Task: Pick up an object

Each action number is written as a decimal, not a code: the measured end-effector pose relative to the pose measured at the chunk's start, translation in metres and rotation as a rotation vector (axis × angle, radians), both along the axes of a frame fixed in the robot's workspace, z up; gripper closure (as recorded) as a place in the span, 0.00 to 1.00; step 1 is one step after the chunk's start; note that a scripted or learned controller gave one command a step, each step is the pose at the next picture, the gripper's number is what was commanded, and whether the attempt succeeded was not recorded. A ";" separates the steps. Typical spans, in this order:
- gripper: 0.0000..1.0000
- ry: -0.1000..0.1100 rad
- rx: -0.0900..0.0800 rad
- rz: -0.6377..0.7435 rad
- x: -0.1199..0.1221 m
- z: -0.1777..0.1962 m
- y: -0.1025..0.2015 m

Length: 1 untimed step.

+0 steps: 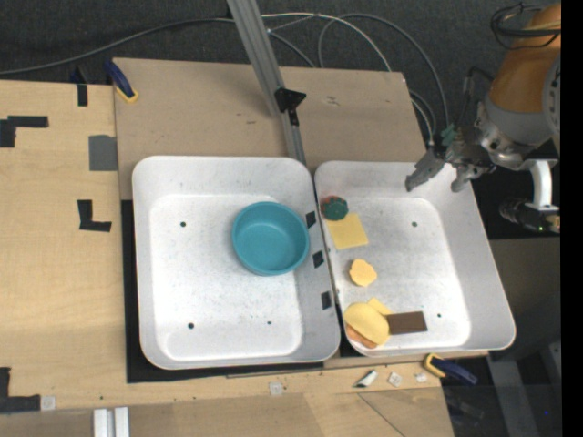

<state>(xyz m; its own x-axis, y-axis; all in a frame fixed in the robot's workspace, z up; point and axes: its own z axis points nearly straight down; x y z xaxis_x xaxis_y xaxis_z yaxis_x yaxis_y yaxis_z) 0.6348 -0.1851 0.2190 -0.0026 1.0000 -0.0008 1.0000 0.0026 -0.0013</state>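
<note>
Gripper (439, 173) sits over the right bin's (474, 271) far rim — fingers spread apart, nothing between them. Left of it and nearer the camera: teal ball (337, 209), yellow square (347, 232), yellow lump (363, 272), brown block (406, 322). Blue bowl (270, 237) further left, in the left bin (173, 317).

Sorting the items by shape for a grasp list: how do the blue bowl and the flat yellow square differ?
The blue bowl is round, deep and teal-blue; the yellow square is flat, angular and pale yellow. The bowl is clearly the larger. The bowl sits alone in the left bin, while the square lies in the right bin among other small pieces. Both rest on a bin floor, apart from the gripper.
</note>
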 end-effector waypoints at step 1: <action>0.00 0.000 0.000 0.000 0.000 0.000 0.000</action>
